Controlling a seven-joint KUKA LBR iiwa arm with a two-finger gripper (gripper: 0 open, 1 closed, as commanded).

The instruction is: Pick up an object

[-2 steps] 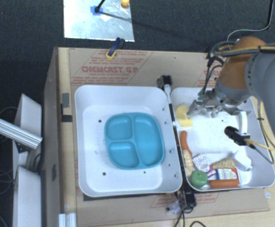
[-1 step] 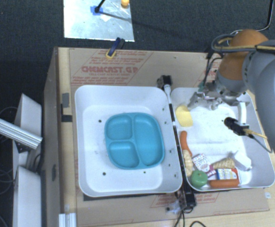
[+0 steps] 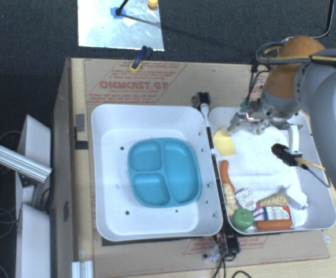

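From the camera view above the bench (image 3: 134,84), the grey arm (image 3: 325,100) reaches in from the right, its orange band (image 3: 289,68) above the wrist, and the hand (image 3: 250,122) hangs over the far end of the right bin (image 3: 260,155), close to that bin's back wall. Whether the hand is open or closed cannot be told from this angle, and nothing can be made out in its grip. The nearest thing to it is a yellow piece (image 3: 224,143), just beside the hand's left side and against the wall shared by the two bins; whether they touch is unclear. The other things lie well apart from the hand. A red-orange sausage shape (image 3: 224,171) and a pale knobbly piece (image 3: 230,198) run down that same wall. Along the near end lie a green round piece (image 3: 243,218), a red-and-white packet (image 3: 246,198), a tan wedge (image 3: 273,200), a small box (image 3: 277,213), an orange stick (image 3: 274,225) and a white piece (image 3: 298,200). The left bin (image 3: 110,155) holds a blue divided plate (image 3: 163,171) — flat, near its middle.
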